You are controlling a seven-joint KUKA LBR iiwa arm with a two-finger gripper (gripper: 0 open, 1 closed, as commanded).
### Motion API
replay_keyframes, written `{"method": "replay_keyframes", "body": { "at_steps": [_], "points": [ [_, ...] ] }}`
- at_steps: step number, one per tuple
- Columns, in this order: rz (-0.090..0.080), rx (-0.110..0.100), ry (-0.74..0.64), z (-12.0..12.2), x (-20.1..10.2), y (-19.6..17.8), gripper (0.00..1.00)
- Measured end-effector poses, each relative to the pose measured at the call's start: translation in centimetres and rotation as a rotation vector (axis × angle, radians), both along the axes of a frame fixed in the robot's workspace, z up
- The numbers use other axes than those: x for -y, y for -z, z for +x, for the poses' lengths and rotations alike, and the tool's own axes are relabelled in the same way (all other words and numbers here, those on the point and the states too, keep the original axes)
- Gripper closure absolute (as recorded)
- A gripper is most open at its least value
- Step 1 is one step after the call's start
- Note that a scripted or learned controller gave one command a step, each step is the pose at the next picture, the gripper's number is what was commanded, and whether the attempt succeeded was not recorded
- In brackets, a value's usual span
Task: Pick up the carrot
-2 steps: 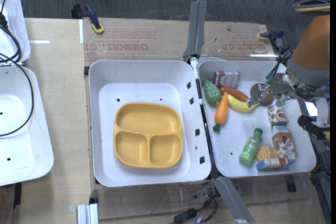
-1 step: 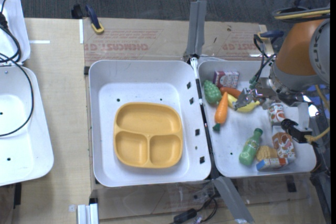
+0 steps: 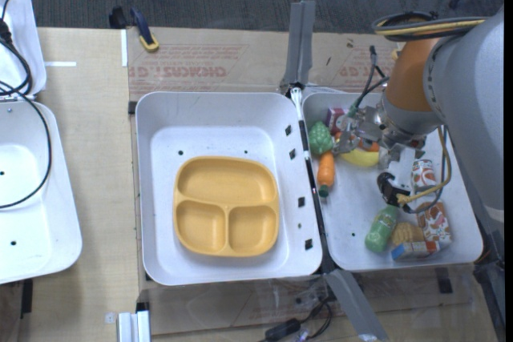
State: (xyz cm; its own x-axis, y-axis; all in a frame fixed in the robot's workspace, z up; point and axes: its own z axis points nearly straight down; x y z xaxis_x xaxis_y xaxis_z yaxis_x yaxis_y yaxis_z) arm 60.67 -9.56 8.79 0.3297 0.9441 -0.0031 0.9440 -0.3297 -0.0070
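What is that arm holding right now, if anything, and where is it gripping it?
It cannot be told. The gripper sits low over the right bin, above the carrot, which lies on the bin floor, apparently not lifted.

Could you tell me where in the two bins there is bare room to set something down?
The left bin has a bare white border all around the yellow tray, widest along its top. In the right bin, the lower-left floor between the carrot and the green bottle is free. Its upper part is crowded around the tool with the green item and yellow item; packets fill the right side.
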Motion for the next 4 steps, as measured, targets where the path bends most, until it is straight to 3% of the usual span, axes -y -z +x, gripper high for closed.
{"method": "replay_keyframes", "body": {
  "at_steps": [1, 2, 3, 4],
  "points": [
    [-0.001, -0.008, -0.003, -0.1, 0.1, -0.5, 1.0],
    [-0.001, -0.008, -0.003, -0.1, 0.1, -0.5, 0.0],
    [0.002, -0.018, 0.116, 3.4, 6.3, 0.2, 0.0],
    [0.002, 0.0, -0.16, 1.7, 6.5, 0.0, 0.0]
  ]
}}
